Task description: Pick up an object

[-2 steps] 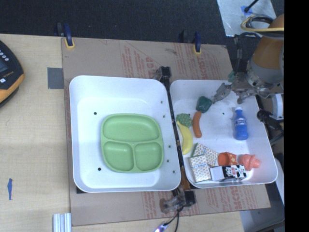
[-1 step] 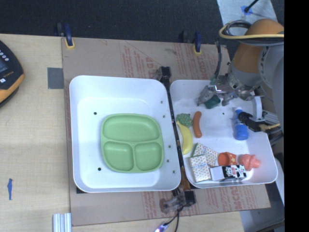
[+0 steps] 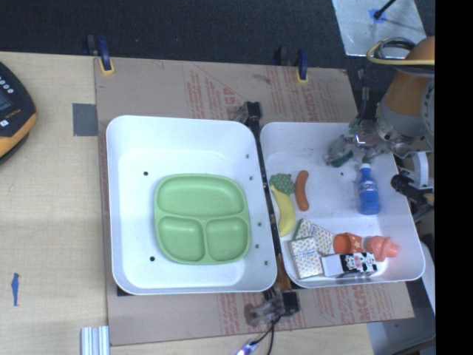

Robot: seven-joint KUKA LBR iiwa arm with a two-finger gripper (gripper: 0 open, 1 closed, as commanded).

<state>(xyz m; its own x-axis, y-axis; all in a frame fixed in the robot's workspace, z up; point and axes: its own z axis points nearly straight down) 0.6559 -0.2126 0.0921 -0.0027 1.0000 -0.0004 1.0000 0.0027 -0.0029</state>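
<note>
The end effector [image 3: 341, 154] hovers low over the right bin [image 3: 310, 135], near a blue bottle [image 3: 367, 191]; I cannot tell its grip.

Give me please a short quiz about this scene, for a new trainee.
1. True or false: the green tray lies in the left bin.
2. What touches the banana at its top end? A) broccoli B) blue bottle C) sausage
3. Which bin is the tool over?

Key: 1 true; 2 A; 3 the right bin.
</note>
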